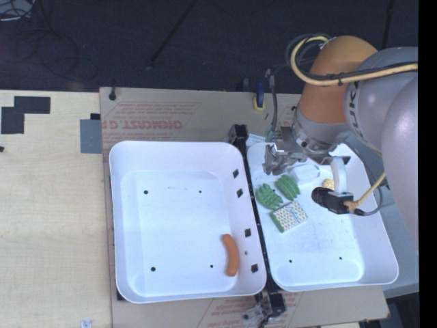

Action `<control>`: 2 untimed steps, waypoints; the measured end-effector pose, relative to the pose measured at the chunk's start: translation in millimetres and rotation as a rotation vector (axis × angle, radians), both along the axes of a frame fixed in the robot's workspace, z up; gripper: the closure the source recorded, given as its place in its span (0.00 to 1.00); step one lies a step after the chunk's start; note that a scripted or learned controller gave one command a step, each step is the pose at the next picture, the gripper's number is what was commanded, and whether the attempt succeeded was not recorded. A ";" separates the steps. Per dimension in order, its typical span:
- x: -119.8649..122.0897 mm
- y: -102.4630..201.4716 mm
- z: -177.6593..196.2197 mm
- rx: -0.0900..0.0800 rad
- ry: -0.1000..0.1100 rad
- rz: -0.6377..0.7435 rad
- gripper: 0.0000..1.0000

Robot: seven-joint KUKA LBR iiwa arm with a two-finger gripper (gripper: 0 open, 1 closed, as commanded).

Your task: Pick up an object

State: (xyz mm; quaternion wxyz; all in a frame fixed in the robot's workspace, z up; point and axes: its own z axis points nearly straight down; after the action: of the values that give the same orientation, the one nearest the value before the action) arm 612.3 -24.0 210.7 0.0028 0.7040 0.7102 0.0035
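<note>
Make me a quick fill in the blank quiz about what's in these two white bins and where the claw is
1. The orange sausage-shaped object lies in the ____ bin as the camera sees it.
2. The two leafy pieces in the right bin are ____ in colour.
3. The speckled block lies in the same bin as the ____ pieces.
4. The claw is over the ____ bin.

Missing words: left; green; green; right

Grey rounded arm, orange band (glossy), yellow cable, metal gripper
</note>
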 end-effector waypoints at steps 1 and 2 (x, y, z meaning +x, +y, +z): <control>-61.4 -37.0 85.4 -0.002 0.006 -0.012 1.00; -108.7 -94.1 39.2 -0.001 0.018 -0.017 1.00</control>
State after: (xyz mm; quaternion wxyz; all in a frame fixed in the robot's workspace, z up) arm 503.6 -118.1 249.9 -0.0031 0.7098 0.7044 -0.0034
